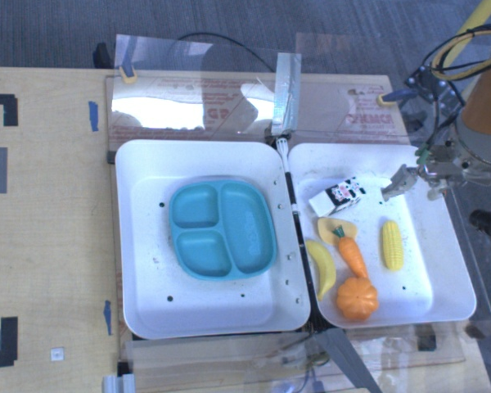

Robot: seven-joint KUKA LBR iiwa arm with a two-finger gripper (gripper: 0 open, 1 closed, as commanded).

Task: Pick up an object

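target: the corn cob [391, 245] lies in the right bin [454, 297], just below and a little left of the pincer [415, 181], lengthwise up and down the view; it looks the nearest pick and has bare floor all round it
approach: I judge the best move is to come straight down over the cob's middle with the fingers set across its narrow width, so they close on the long sides and not the ends
care: the cob is round and may roll away; centre the grip and go low enough to catch it below its widest part without striking the bin floor
pincer: it hangs over the upper right part of the right bin, near the far rim; one grey finger [395, 184] points left and another part sits to its right, but how wide the gap is I cannot tell from this slant; nothing shows between them and it touches no object
block: a small black-and-white toy [344, 193], cow-patterned perhaps, sits left of the pincer
carrot: the carrot [350, 253] lies further left and below, its top on a pale yellow slice [331, 228]
banana: the banana [322, 267] lies beyond the carrot, along the left wall
orange: the orange [357, 298] rests lowest, touching the carrot's tip
plate: a blue divided plate [223, 228] sits in the left bin [139, 219], well apart to the left
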